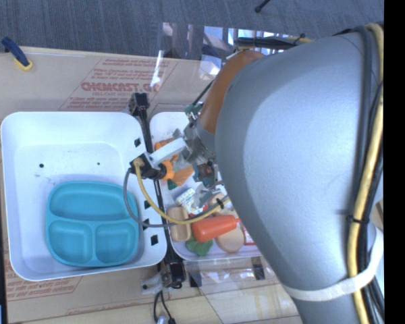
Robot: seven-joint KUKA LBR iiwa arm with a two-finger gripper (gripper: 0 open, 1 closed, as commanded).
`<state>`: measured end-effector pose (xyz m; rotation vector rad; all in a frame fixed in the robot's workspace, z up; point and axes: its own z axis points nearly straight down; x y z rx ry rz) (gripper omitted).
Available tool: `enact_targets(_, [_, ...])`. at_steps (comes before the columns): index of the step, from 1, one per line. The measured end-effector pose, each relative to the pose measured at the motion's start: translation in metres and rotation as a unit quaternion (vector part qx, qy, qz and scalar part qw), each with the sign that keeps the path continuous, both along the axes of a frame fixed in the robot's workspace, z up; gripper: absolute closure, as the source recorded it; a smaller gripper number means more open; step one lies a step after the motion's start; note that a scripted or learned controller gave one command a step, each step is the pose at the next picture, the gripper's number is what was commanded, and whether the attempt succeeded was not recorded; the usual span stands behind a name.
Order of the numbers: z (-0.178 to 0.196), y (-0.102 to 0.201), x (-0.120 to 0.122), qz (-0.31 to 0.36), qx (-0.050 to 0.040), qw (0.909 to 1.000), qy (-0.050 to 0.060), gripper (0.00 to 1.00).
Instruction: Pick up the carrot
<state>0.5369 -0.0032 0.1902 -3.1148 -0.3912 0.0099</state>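
The carrot [214,227], orange with a green leafy end [199,247], lies near the front of the right bin [163,122]. My gripper [192,162] reaches down into the middle of that bin, a little behind the carrot and apart from it. A small orange piece [181,176] sits right under the gripper, beside a yellow cable. The big grey arm [297,160] hides most of the right bin.
The left bin [27,140] holds a blue divided tray [91,223]. Around the carrot lie beige bread-like pieces [178,216], a white packet [187,196] and another small orange bit [163,144]. A black bracket [140,103] stands between the bins.
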Motion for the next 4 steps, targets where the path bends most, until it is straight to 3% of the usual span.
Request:
enact_targets(1, [0.0,-0.042,-0.023,0.01,0.0009,1.0,0.0,0.0])
enact_targets(2, [0.0,0.046,0.043,0.022,0.0016,0.9998,-0.001,0.0])
enact_targets(3, [0.142,0.068,0.092,0.09,0.0,0.996,-0.007,0.0])
enact_targets(4, [0.222,0.013,0.106,0.016,-0.0013,0.9999,-0.007,0.0])
